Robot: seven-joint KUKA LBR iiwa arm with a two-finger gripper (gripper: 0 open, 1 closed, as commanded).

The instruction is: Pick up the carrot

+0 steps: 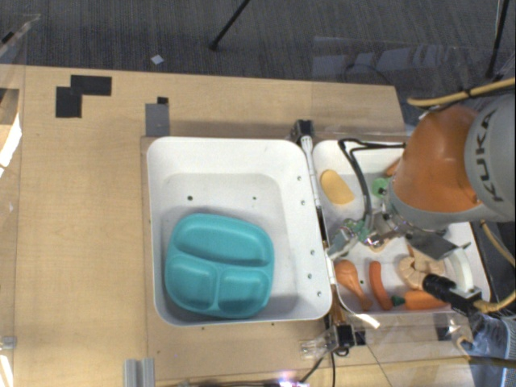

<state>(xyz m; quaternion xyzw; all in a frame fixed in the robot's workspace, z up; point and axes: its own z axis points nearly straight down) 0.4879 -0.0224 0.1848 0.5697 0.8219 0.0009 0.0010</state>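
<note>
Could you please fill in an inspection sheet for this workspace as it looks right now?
Surface: wooden bench bearing two white bins side by side.
Job's things: carrot lies at the near edge of the right bin, apart from the gripper.
Clutter: teal divided tray in the left bin; sausage, drumstick and yellow food piece in the right bin.
Grippers: gripper low over the right bin, holding nothing visible.
Cables: black cable along the arm.
Surroundings: dark carpet beyond the bench.
</note>
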